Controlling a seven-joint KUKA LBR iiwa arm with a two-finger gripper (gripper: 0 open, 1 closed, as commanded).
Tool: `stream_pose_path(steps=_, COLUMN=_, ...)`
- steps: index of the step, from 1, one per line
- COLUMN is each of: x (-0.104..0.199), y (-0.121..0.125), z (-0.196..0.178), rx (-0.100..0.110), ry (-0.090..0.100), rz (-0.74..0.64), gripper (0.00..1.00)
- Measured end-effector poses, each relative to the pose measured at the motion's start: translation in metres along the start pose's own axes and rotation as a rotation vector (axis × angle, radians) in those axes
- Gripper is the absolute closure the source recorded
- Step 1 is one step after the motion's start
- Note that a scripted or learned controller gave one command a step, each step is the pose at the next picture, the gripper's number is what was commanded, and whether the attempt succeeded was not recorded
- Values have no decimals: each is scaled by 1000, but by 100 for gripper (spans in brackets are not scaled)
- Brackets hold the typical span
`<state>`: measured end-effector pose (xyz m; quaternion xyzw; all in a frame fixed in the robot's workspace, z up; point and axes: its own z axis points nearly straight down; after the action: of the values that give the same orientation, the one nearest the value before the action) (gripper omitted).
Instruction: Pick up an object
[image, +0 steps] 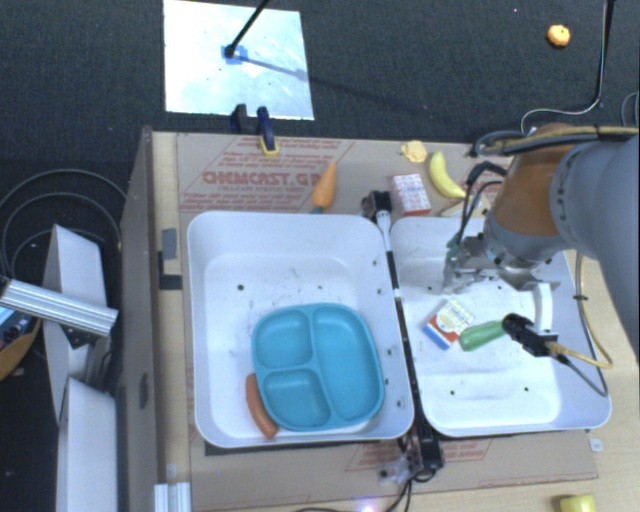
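In the right bin (500, 400) lie a small white card box with red and blue print (447, 322) and, touching its right side, a green pickle-shaped toy (481, 334). My gripper (463, 270) hangs over the upper part of this bin, just above and behind the box, and nothing shows in its grasp. The grey arm with its orange band (525, 195) comes in from the right. In the left bin (230, 250) a blue divided plate (317, 365) lies beside an orange sausage (260, 405).
Behind the bins, on the cardboard, lie a carrot (323, 187), a small printed box (411, 193), a banana (445, 176) and a pale yellow piece (414, 151). A blue clamp (252, 120) stands at the back edge. The ridge between the bins (397, 300) runs just left of my gripper.
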<state>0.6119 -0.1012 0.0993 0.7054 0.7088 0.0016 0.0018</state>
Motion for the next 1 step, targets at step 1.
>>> stream_pose_path(steps=1, x=0, y=0, z=1, rx=1, ry=0, rz=0, gripper=0)
